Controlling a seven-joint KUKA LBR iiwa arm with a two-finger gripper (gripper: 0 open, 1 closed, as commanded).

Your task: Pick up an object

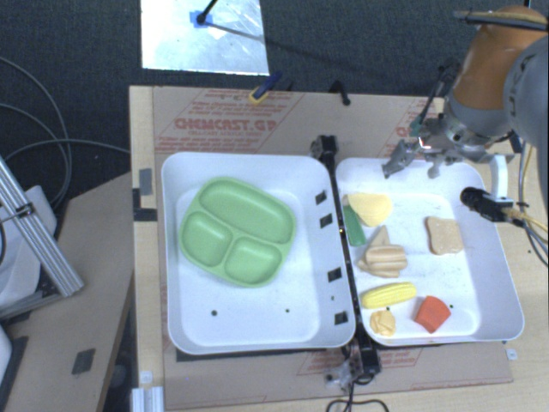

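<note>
While the tool (411,165) hovered over the right bin's (497,269) far edge, fingers spread apart and gripping nothing, the pale yellow wedge (369,207) lay just below it among the other toy foods, looking the likeliest pick, being closest.

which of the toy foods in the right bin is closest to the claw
The pale yellow wedge at the bin's upper left: it lies just below the claw, while the other foods sit farther down the bin.

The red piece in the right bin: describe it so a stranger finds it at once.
Take the right bin, the one holding toy foods. Go to its near edge: the red block sits right of the corn cob, the only red thing there.
</note>
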